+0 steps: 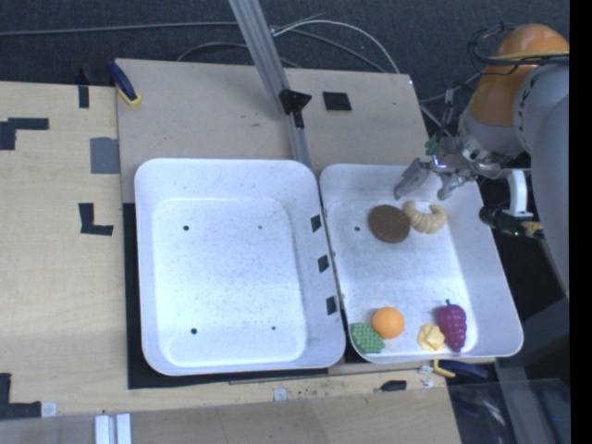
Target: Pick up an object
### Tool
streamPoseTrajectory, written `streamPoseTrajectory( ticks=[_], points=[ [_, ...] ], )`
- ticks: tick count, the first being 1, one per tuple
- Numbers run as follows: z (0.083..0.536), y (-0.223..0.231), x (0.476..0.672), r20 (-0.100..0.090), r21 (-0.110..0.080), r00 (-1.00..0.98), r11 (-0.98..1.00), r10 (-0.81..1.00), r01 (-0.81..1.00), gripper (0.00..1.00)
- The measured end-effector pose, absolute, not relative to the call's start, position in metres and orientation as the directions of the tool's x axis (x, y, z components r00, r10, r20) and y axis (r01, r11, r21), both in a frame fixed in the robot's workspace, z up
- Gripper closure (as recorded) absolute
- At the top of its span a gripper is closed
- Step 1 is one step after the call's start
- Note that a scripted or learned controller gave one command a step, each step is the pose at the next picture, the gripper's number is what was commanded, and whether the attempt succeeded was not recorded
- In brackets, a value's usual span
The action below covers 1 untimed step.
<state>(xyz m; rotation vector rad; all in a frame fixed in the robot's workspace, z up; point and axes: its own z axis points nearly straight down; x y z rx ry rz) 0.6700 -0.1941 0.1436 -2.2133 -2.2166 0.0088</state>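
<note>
Grey-armed gripper (427, 185) is hovering with fingers spread wide and holding nothing, just above the croissant (426, 217) beside the brown cookie (389, 223), seemingly readying a grasp.

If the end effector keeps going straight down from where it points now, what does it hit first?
Probably the croissant, just under the end effector in the right bin; the brown cookie lies beside it. Depth from this slanted view is uncertain.

dark carpet-like floor (139, 7) behind; pale wooden bench (55, 276) with black tape marks (91, 220); even light.
</note>
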Motion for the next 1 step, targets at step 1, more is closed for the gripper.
streamPoseTrajectory(
  ticks=[1],
  points=[
    [0.0865, -0.1371, 0.6718, 0.001, -0.003, -0.004, 0.004, 1.0, 1.0, 0.0]
  ],
)
